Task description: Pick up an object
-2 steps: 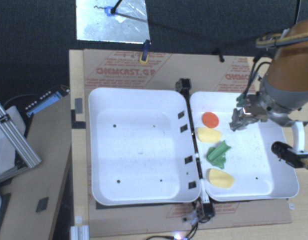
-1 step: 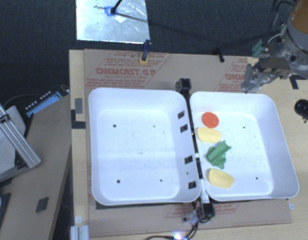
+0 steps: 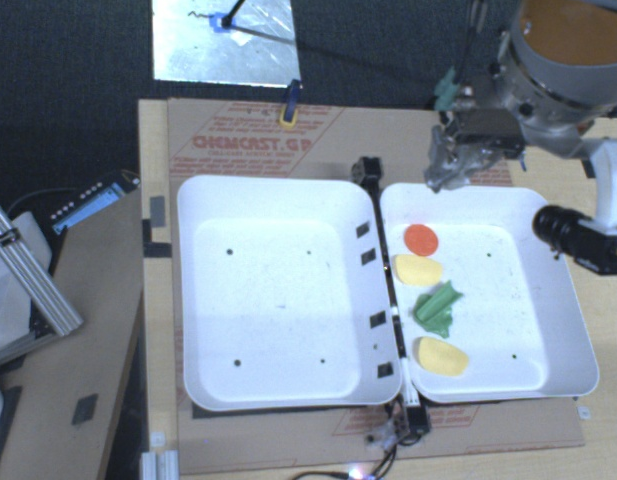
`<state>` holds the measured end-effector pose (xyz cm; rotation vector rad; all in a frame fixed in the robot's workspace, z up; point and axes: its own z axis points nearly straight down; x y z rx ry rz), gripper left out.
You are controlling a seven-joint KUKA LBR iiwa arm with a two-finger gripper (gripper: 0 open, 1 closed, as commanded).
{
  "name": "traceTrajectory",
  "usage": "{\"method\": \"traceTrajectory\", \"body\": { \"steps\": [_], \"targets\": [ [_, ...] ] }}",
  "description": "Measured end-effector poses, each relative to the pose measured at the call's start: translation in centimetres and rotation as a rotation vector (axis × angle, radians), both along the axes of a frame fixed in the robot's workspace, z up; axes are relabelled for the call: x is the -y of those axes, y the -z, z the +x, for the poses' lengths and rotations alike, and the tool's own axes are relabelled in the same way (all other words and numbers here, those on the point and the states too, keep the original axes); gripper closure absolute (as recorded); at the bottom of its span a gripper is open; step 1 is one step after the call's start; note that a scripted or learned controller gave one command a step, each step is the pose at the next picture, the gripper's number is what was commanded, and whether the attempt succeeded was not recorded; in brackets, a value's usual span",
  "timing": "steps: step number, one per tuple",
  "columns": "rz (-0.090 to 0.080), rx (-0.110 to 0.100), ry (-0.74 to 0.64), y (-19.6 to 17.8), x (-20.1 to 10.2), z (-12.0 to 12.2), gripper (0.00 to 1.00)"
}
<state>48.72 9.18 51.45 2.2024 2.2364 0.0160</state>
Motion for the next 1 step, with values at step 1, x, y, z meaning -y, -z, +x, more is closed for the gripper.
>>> {"method": "traceTrajectory", "body": {
  "steps": [1],
  "targets": [
    [-0.007, -0.005, 0.023, -0.52, 9.74, -0.07, 1.00]
  ]
}}
